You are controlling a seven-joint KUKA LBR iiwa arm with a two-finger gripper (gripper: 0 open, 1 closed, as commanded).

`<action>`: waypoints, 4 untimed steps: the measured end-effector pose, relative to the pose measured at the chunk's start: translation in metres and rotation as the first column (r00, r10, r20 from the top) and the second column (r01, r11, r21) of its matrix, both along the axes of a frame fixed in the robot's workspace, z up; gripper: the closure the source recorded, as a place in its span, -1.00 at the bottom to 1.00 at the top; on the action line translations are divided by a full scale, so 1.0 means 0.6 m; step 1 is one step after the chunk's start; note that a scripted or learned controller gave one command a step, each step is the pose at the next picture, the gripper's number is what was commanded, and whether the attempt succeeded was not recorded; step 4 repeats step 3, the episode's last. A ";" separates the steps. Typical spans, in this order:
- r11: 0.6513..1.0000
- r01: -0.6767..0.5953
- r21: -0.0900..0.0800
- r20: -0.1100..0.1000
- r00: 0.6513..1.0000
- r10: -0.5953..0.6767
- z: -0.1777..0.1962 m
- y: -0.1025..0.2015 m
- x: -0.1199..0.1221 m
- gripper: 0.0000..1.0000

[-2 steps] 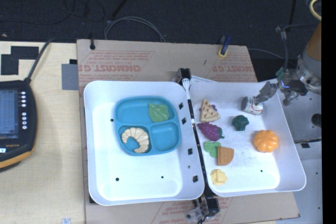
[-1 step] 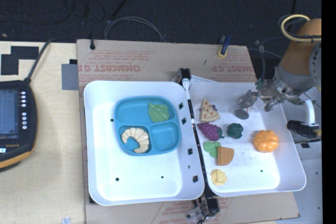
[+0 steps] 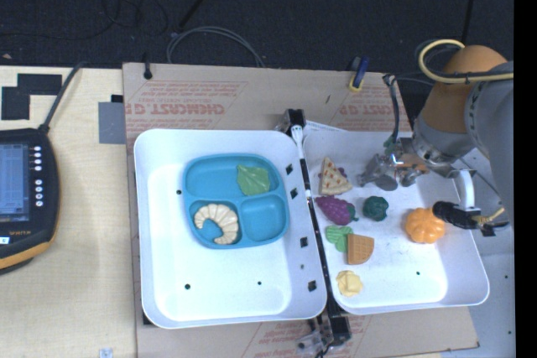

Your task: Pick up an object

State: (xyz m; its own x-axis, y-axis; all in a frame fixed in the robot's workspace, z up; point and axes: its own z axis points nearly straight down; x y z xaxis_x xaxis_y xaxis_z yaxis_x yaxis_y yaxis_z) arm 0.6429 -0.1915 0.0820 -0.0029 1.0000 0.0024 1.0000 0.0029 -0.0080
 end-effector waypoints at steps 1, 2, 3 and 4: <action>1.000 0.002 -0.002 0.004 1.000 -0.002 0.005 -0.037 0.001 -1.00; 1.000 -0.002 -0.001 0.002 1.000 0.002 0.019 -0.036 0.003 1.00; 1.000 -0.006 0.000 0.011 1.000 0.006 0.201 0.117 -0.011 1.00; 1.000 -0.006 0.000 0.011 1.000 0.006 0.201 0.117 -0.011 1.00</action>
